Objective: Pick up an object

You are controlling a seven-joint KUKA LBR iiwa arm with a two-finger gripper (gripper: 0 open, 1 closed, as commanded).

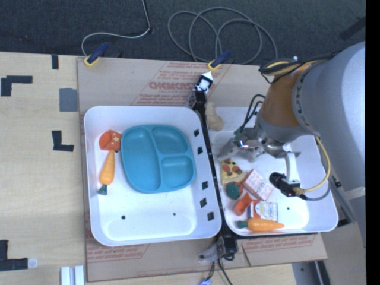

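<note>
gripper (244,146) right-centre, over right bin (320,218) | jaw state: cannot tell | advice: descend centred on pizza slice (230,171)

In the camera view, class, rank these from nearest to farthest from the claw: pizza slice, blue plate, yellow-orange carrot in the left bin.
1. Pizza slice, right bin, just below the claw.
2. Blue plate, left bin's middle.
3. Carrot, left bin's far-left side.

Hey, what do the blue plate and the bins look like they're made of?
Blue plate: likely moulded plastic, one even colour, matte, with rounded compartment ridges. Bins: probably thin white plastic, smooth, slightly glossy, with rounded corners and rims.
</note>
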